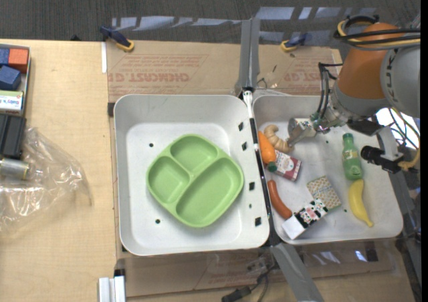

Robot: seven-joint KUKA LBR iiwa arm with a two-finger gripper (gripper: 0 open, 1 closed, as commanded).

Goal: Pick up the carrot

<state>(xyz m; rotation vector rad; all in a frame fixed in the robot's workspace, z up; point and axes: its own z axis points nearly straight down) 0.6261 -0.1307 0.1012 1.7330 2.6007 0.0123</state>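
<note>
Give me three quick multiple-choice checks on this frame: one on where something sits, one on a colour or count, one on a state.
1. Where does the carrot lie?
A. on the green plate
B. in the right bin, against its left wall
C. on the bench outside both bins

2. How many compartments does the green plate have?
A. two
B. three
C. five

3. How does the carrot stand with the hand?
A. lifted clear of the bin
B. lying in the bin, with the hand apart from it to its right
C. set down on the plate

Answers:
1 B, the orange carrot rests in the right bin beside the divider.
2 B, two small sections sit above one long one.
3 B, the carrot lies on the bin floor and nothing grips it.
</note>
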